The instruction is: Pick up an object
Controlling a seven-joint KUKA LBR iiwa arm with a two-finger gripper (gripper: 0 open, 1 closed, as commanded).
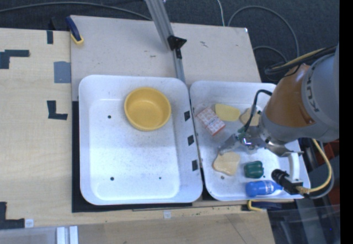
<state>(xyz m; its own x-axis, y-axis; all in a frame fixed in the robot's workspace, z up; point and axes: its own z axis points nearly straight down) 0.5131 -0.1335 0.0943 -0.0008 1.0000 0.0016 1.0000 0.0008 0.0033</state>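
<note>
Looking down on the bench (138, 44), we see two white bins side by side. The left bin (105, 171) carries a yellow bowl (147, 108) near its far edge. The right bin (207, 91) holds the clutter: a pink-and-white checked packet (210, 120) near its left wall, a pale yellow piece (227, 112) just beside it toward the far edge, a tan wedge (227, 163) closer to the near edge, a dark green block (253, 169) next to that, and a blue bottle (260, 188) lying along the near edge. Our arm (300, 102) reaches in from the right, and the gripper (238, 141) sits low in the middle of the right bin, just above the tan wedge. Whether it is released or clenched, we cannot tell.
</note>
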